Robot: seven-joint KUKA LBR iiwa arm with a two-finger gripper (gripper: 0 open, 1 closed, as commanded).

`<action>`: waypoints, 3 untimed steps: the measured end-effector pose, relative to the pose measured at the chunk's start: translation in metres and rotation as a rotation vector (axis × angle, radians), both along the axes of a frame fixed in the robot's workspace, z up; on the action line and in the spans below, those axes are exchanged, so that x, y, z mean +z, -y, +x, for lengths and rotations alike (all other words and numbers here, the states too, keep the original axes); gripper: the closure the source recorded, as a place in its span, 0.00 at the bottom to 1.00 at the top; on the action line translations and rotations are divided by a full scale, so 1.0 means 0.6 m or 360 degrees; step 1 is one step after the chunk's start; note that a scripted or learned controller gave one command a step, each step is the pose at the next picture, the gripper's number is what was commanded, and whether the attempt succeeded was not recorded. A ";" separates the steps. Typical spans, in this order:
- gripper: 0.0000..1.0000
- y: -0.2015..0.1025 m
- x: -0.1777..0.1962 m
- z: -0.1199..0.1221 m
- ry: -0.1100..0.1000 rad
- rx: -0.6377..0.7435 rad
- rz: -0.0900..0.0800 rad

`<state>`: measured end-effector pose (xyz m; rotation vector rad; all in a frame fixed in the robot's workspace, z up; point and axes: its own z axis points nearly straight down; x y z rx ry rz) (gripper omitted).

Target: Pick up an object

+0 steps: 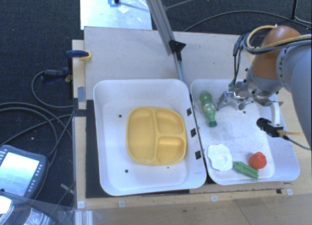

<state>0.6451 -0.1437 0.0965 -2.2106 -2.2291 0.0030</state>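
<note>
- gripper (240, 100) hangs over the right bin (291, 169); can't tell its state.
- green bottle (208, 108) lies flat just left of it, apart.
- likely light, stiff, smooth; may roll. grasp across its middle.
- tomato (258, 160), egg (220, 156) lie nearer the front edge.

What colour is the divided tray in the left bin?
Yellow. The divided tray shows plainly in the camera view, lying flat in the left bin.

Robot lab, bench (131, 53), floor cables (44, 117), teach pendant (19, 170)
</note>
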 end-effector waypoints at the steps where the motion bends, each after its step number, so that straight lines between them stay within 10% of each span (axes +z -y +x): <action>1: 0.00 0.000 -0.009 0.001 0.0006 0.0000 -0.0002; 2: 1.00 0.001 0.012 0.004 0.0012 0.0003 -0.0004; 3: 1.00 0.014 0.111 -0.002 0.0018 -0.0010 -0.0003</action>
